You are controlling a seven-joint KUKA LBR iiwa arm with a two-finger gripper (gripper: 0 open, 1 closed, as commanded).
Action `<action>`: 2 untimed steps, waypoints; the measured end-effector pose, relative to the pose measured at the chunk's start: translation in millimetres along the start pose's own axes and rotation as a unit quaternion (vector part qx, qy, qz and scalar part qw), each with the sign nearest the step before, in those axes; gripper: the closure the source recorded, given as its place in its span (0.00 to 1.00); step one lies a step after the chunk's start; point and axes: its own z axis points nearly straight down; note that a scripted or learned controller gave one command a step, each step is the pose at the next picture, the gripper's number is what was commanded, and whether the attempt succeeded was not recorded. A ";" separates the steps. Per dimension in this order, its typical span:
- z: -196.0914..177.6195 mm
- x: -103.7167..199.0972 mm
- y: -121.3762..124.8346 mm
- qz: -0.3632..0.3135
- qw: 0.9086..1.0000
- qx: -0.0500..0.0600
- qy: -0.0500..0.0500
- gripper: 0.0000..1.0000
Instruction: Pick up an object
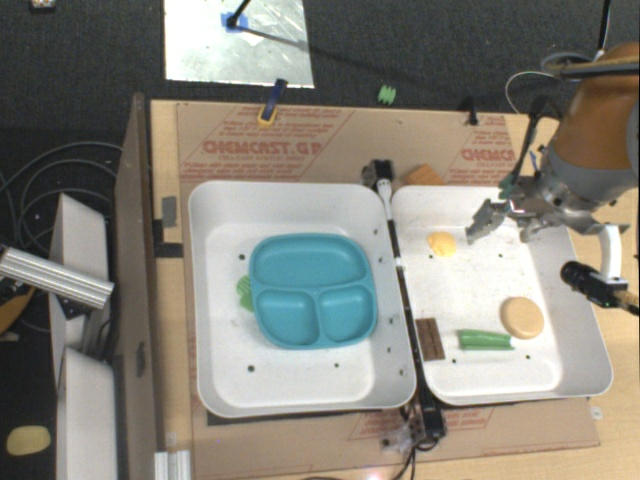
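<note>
We see the pincer (505, 219) hang released and empty over the right bin (580, 368), beside the yellow piece (441, 243); coming down off-centre, we judge, it could knock the piece away.

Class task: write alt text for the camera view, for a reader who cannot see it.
A grey and orange robot arm reaches from the right, its hand above the right white bin, which holds a yellow piece, a tan round piece and a green piece. The left white bin holds a blue divided plate.
</note>
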 end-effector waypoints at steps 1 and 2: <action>130.4 25.1 7.1 -0.002 1.000 0.005 0.001 0.00; 135.6 5.0 40.1 -0.001 1.000 -0.002 0.000 0.00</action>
